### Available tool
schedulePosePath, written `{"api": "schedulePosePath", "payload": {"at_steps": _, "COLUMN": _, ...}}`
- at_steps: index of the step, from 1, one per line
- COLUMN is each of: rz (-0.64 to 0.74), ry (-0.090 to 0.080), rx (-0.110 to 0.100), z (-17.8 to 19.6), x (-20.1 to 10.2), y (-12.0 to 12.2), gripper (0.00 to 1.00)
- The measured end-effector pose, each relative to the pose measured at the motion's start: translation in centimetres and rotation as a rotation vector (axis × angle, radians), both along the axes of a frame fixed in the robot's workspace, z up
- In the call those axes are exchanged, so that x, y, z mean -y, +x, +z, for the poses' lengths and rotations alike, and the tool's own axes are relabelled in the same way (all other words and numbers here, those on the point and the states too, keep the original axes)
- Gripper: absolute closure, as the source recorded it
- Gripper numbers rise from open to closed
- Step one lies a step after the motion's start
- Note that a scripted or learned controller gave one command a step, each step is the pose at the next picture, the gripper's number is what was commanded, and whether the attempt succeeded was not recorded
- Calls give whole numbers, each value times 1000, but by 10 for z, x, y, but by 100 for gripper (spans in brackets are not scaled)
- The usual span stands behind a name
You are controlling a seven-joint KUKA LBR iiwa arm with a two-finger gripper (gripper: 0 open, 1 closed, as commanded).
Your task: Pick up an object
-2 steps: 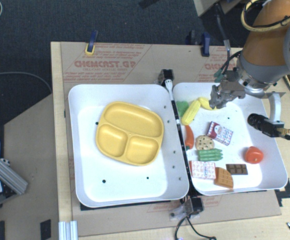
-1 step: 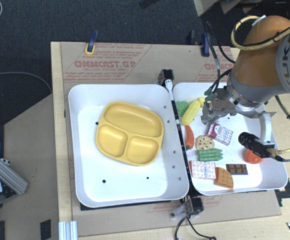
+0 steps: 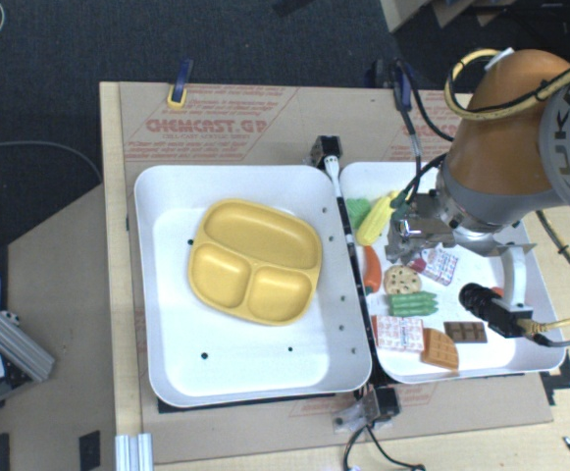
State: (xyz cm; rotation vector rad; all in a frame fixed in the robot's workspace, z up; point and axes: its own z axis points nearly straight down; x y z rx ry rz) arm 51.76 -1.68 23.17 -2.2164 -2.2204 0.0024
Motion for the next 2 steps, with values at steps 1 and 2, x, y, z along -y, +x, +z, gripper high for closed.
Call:
{"api": "schedulePosePath", "payload": {"at_steps": 1, "rz": -1, "ry": -1, "rx": 1, "z": -9, "x": -11, "y": -7, "gripper": 100}}
{"api": "schedulePosePath", "payload": {"at_steps": 2, "rz": -2, "ry": -2, "rx": 6, "z": 3, "x": -2, "y": -2, "gripper": 100}}
